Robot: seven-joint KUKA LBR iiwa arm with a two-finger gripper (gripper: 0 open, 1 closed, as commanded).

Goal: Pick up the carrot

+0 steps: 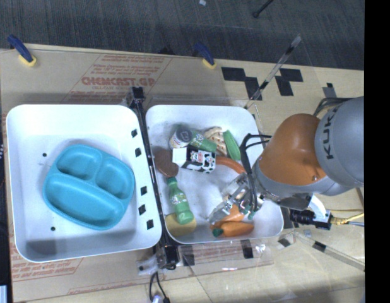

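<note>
- With the gripper (pixel 231 208) low in the right bin (pixel 158 122), fingers indistinguishable: spread or closed, cannot tell.
- Carrot (pixel 236 228) just below, against the near wall.
- Long axis left-right, along that wall.

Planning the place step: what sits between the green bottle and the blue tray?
In the camera view, just the bins' white walls lie between the green bottle and the blue tray.
</note>
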